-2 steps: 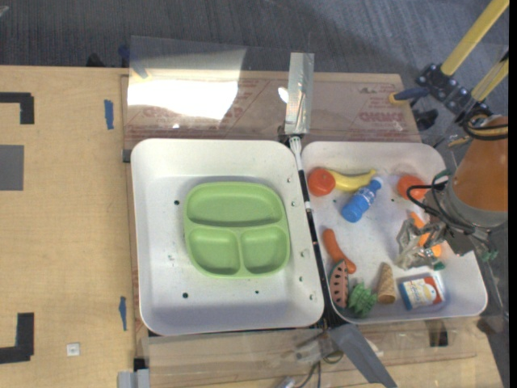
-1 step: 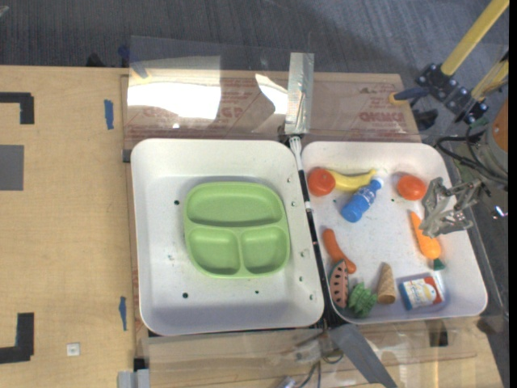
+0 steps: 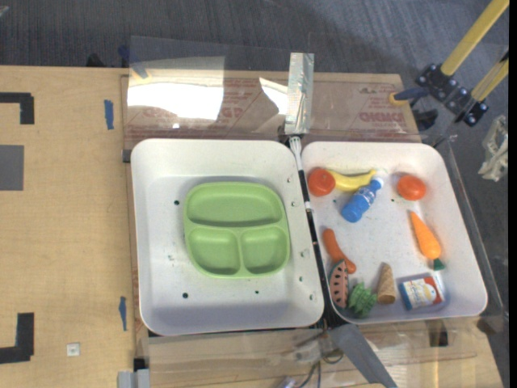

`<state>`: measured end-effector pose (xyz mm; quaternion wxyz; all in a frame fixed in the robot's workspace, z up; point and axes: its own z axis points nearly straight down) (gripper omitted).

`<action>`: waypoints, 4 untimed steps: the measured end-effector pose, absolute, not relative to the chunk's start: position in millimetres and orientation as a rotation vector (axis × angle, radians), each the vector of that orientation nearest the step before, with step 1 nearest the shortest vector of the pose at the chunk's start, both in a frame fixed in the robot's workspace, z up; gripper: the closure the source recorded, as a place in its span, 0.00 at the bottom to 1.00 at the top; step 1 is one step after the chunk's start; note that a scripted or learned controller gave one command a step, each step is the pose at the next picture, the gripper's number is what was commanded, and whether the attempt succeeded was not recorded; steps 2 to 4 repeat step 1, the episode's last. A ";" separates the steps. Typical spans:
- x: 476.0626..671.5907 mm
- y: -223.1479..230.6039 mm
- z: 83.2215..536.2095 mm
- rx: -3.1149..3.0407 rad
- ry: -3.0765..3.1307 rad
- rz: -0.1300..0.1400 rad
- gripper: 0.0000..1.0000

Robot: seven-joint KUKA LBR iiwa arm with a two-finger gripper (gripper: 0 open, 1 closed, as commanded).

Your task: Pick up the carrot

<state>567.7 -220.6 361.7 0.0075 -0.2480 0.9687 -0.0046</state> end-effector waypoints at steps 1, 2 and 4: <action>552.4 -220.9 150.8 -1.440 2.793 0.008 1.00; 552.4 -220.9 150.8 -1.440 2.793 0.008 1.00; 552.4 -220.9 150.8 -1.440 2.793 0.008 1.00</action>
